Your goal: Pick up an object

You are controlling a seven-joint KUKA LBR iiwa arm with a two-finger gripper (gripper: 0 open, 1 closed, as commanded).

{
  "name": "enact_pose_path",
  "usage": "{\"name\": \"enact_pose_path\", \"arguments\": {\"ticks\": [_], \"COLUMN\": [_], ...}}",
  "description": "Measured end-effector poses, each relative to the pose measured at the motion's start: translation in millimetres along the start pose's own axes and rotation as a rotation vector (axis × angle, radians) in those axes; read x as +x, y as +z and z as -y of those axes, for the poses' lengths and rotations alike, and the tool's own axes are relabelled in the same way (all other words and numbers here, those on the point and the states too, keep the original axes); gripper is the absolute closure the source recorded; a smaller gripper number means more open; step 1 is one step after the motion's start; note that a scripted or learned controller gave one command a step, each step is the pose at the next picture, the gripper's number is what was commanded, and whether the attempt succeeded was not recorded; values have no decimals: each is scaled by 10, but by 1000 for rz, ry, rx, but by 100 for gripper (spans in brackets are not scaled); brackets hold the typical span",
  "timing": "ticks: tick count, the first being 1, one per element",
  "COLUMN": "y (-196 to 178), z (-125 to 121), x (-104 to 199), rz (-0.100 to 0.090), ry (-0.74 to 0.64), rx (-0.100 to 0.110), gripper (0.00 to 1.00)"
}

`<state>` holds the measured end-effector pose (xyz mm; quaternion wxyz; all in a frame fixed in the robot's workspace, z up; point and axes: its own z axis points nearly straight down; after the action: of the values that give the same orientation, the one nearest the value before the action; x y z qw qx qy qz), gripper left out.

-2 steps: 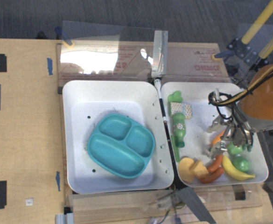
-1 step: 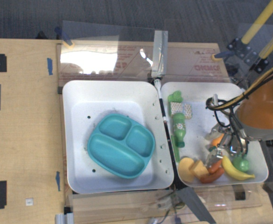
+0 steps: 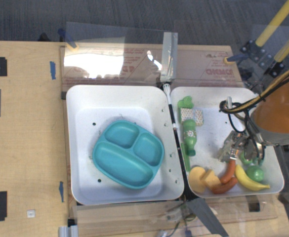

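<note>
I see the banana [image 3: 251, 179], carrot [image 3: 227, 174] and green ball [image 3: 256, 173] clustered at the right bin's [image 3: 208, 127] five o'clock; my gripper [image 3: 240, 151] hovers above them, grip state I cannot tell.

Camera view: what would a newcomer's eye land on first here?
Probably the teal divided plate, lying alone in the left bin. Next, the cluster at the right bin's near end: a yellow banana, an orange carrot and a green bottle along the divider, with the gripper low over the banana and carrot.
</note>
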<state>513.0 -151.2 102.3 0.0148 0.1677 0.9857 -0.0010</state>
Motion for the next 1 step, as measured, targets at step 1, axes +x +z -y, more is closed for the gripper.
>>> {"name": "enact_pose_path", "arguments": {"ticks": [1], "y": [8], "z": [0], "x": [5], "rz": [-2], "ry": [0], "rx": [0], "gripper": [0]}}
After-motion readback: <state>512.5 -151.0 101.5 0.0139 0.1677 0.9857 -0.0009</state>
